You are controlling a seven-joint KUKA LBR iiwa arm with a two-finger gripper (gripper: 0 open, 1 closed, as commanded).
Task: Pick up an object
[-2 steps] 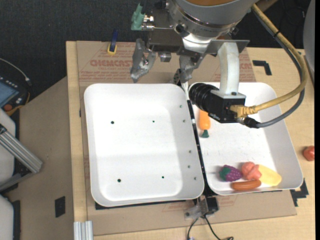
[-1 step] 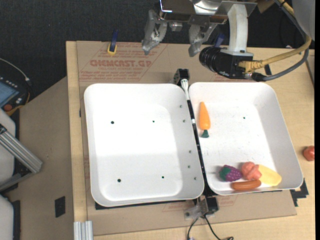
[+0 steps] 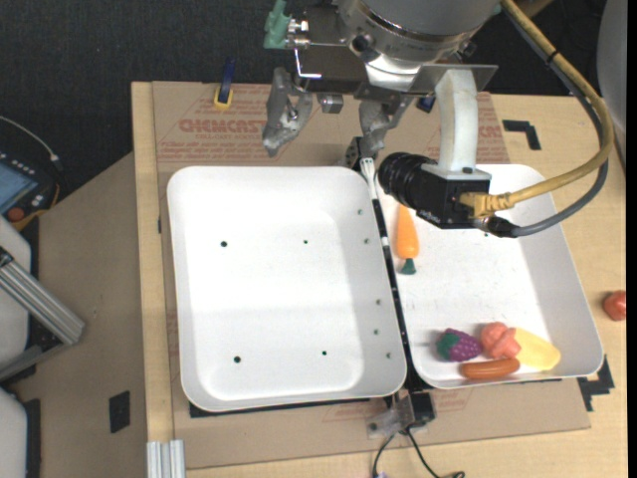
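My gripper (image 3: 324, 127) hangs high over the back edge of the bench, above the far rim where the two bins meet. Its fingers (image 3: 282, 118) stand apart, open, with only cardboard showing between them. An orange carrot (image 3: 405, 231) with a green tip lies in the right bin (image 3: 557, 267) close to its left wall, partly under a black cylinder on the arm. At that bin's front sit a purple grape bunch (image 3: 458, 345), a pink-orange piece (image 3: 501, 339), a yellow piece (image 3: 538, 352) and a red sausage (image 3: 490, 368).
The left bin (image 3: 269, 277) is a plain white tray with small dark dots. A black cylinder (image 3: 428, 192) with a tan cable (image 3: 557, 179) hangs over the right bin's back. A small orange thing (image 3: 615, 305) lies outside the right bin.
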